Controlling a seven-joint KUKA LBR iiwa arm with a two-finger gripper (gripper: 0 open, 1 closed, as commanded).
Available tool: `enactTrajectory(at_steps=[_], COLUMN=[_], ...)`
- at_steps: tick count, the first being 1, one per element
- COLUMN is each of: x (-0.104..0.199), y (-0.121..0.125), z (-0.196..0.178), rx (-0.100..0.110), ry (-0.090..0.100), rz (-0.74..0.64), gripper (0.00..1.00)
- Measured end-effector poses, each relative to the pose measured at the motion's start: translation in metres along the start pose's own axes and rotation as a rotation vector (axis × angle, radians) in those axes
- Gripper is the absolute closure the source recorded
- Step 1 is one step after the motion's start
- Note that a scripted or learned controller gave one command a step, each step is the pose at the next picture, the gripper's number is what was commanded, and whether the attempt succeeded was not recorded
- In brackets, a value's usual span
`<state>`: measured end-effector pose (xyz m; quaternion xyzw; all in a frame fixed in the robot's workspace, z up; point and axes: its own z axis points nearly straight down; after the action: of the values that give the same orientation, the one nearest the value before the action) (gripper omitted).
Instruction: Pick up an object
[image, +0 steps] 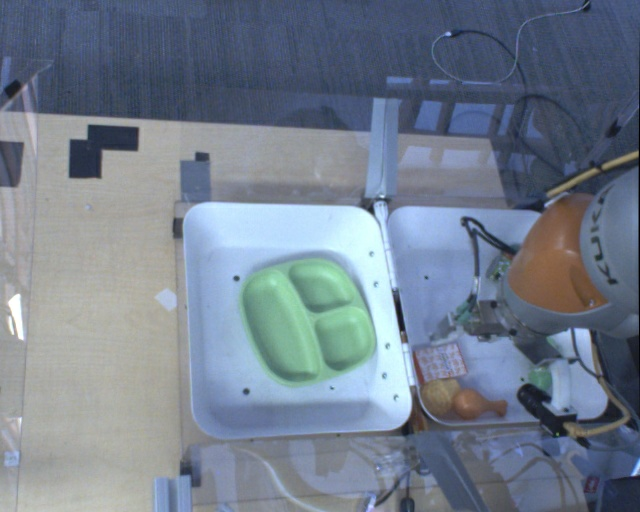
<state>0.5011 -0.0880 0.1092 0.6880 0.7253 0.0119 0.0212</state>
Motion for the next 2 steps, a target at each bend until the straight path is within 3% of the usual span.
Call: enactTrajectory(at_steps=[1, 2], x=[-0.024, -0.067], y=[0.053, 0.129], z=[0.023, 0.028], rx=[0.034, 0.034], ry=[0.016, 0.015], rz=[-0.122, -0.210], gripper=[0.00, 0.00])
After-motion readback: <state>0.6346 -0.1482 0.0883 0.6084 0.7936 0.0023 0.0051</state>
